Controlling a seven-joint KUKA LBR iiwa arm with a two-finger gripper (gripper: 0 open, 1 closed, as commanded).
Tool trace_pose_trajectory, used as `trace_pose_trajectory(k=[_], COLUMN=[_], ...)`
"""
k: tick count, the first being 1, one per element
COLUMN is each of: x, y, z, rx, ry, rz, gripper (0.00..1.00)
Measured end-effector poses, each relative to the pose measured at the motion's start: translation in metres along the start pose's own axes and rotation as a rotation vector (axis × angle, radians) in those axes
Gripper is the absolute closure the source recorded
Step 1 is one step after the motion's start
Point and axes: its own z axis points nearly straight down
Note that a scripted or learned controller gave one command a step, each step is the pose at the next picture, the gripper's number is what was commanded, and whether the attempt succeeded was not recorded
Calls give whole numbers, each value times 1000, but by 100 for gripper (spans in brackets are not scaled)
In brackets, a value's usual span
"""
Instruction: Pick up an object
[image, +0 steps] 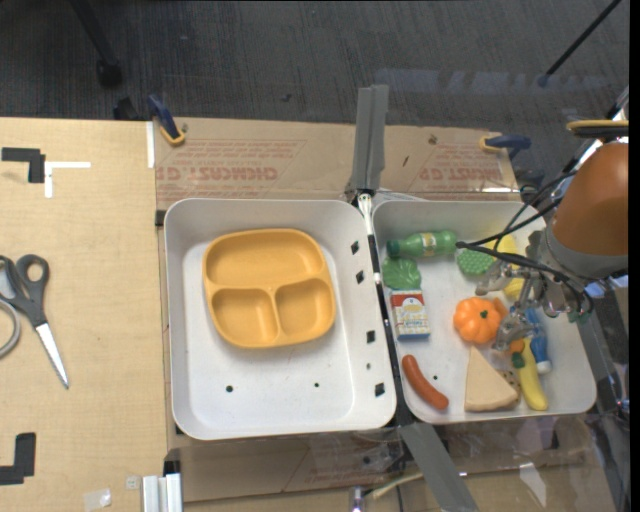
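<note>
My gripper (522, 318) hangs low over the right side of the right bin (570, 405), under the arm's orange band (598, 200). It is just right of an orange toy pumpkin (476, 320) and above a blue item (540, 350) and a yellow banana (531, 386). Wires and the wrist hide what lies directly under it. I see nothing clearly held.
The right bin also holds a green bottle (425, 243), a green leafy piece (400, 272), a small carton (410, 314), a red sausage (425, 383), a tan wedge (487, 384) and a green lump (474, 262). An orange divided plate (268, 287) lies in the left bin (190, 400). Scissors (35, 305) lie far left.
</note>
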Motion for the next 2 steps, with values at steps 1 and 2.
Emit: trace_pose_trajectory(k=[1,2], x=[7,5], y=[16,17], z=[2,-8], rx=[0,1], ry=[1,-3], rz=[98,95], gripper=[0,100])
